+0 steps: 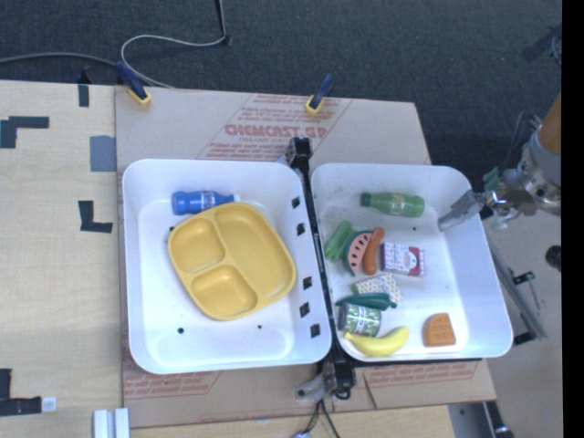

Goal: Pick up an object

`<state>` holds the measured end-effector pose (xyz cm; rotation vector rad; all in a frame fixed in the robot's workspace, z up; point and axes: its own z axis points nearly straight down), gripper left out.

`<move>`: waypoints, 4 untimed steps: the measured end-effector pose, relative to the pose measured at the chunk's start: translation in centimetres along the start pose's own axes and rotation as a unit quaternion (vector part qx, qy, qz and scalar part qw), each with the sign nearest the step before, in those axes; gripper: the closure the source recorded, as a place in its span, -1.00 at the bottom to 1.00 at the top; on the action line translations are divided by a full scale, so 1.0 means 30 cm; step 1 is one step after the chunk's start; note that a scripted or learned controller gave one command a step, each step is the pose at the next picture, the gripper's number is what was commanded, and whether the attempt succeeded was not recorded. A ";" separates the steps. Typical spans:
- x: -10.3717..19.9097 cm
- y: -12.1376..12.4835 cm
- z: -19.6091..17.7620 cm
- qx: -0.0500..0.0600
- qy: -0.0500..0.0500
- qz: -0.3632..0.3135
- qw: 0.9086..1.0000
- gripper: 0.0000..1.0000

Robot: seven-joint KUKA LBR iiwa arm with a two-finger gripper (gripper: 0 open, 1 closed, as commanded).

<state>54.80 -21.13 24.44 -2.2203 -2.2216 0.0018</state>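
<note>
Left bin (146, 272) sits on a cardboard sheet (265, 130) over the wooden bench (50, 272), holding a yellow divided plate (233, 260) mid-bin and a blue bottle (203, 202) at its far edge, with bare floor along the near edge. Right bin (474, 272): green bottle (392, 204) at far edge, toy cluster centre-left, can (362, 318) and banana (380, 341) at near edge, orange piece (439, 329) near-right corner, right side open. Gripper (453, 213) hangs over the right bin's far-right rim, holding nothing; finger spread cannot be told.

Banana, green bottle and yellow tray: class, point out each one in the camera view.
banana (379, 341), camera view, middle of its curve.
green bottle (395, 204), camera view, its label.
yellow tray (232, 260), camera view, central divider.
</note>
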 end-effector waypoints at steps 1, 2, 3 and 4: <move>0.056 0.075 0.383 0.001 0.001 0.000 1.000 -1.00; 0.269 0.072 0.529 -0.001 0.000 -0.001 1.000 -1.00; 0.269 0.072 0.498 -0.001 0.000 -0.001 1.000 1.00; 0.433 0.084 0.020 -0.001 0.000 -0.001 1.000 1.00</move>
